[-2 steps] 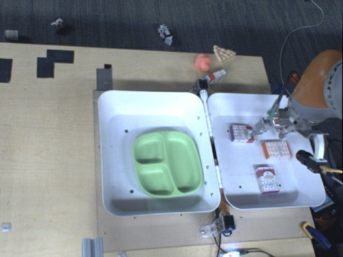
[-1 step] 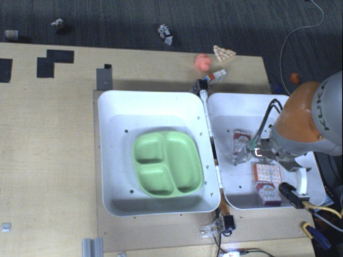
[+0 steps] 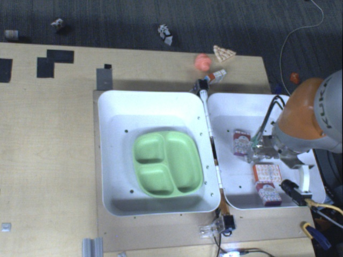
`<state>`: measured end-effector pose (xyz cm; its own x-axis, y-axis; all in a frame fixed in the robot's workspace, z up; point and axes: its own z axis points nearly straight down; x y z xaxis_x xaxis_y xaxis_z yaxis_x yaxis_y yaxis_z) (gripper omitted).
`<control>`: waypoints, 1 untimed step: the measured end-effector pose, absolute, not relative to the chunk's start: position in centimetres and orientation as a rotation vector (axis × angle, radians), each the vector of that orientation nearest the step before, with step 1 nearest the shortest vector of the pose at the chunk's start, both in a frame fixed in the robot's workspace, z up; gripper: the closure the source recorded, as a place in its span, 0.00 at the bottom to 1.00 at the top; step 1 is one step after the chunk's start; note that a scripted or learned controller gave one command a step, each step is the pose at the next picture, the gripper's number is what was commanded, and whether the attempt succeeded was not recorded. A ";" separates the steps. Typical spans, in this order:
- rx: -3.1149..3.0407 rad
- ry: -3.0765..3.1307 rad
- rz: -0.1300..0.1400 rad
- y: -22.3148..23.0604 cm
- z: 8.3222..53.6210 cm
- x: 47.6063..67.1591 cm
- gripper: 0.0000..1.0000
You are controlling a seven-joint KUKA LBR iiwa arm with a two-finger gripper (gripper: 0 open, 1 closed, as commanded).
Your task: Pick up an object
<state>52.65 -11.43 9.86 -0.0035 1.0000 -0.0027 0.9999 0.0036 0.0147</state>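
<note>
The right bin holds three small red and white packets. One packet lies near the middle of the bin. A second packet lies lower, and a third, darker one sits just below it near the front wall. My gripper hangs low over the bin, between the first and second packets, under the orange-banded wrist. No packet shows between its tips.
The left bin holds a green divided tray. On the bench behind the bins lie a pink ball, a wedge-shaped toy and a small tube. Cables run along the right side.
</note>
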 end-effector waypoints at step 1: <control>2.209 2.217 0.013 -11.4 9.8 52.6 0.00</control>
<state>52.64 -11.43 9.85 -0.0039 1.0000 -0.0025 0.9999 0.0039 0.0142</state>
